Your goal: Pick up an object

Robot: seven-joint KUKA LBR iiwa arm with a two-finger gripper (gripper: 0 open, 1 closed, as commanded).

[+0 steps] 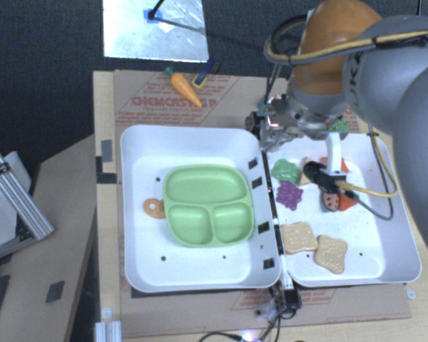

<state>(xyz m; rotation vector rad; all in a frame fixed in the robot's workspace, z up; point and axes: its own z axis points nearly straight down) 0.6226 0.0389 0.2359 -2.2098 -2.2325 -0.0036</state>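
Observation:
The gripper [269, 132] hangs over the far left corner of the right bin [385, 262], close to the wall between the two bins, with the wrist above hiding much of it. Just in front of it lie a green leafy toy [285, 169] and a purple bunch of grapes [289, 194]. A red and orange piece [340, 201] rests further right. Two toast slices [298, 237] [332, 253] lie near the front of this bin. A small green piece [339, 127] peeks out beside the wrist.
The left bin [139, 262] holds a green divided plate [207, 205] and a small orange ring [154, 208] at its left. Behind the bins, a toy carrot [185, 89] and a blue object [204, 73] lie on the cardboard, with a shiny sheet [153, 20] beyond.

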